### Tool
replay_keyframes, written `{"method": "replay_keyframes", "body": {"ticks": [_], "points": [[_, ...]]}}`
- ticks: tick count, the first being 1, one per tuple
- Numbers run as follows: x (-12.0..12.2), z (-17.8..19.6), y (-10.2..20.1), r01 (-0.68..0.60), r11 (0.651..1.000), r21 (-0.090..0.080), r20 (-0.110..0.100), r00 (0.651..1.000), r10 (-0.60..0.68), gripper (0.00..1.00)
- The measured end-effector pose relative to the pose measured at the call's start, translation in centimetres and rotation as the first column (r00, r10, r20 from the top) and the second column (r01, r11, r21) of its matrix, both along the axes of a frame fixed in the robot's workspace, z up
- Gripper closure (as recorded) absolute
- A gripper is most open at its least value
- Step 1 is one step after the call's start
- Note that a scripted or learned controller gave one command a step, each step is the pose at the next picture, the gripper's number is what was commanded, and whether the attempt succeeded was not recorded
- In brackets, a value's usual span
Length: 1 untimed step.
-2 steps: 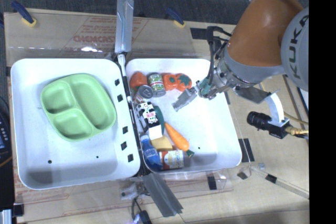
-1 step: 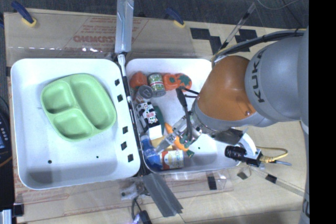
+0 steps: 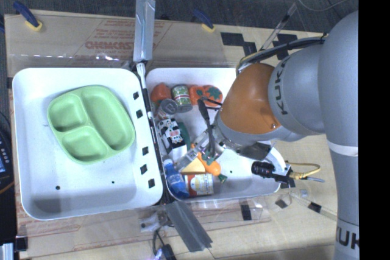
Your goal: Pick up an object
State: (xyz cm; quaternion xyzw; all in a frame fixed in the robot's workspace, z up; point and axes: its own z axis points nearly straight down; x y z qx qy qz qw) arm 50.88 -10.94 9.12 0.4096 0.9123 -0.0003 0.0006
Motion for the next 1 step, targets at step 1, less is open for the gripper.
{"method": "replay_keyframes", "body": {"ticks": [1], "points": [[0.00, 15.46, 3.00, 0.418, 0.909, 0.000, 0.000, 0.909, -0.418, 0.00]]}}
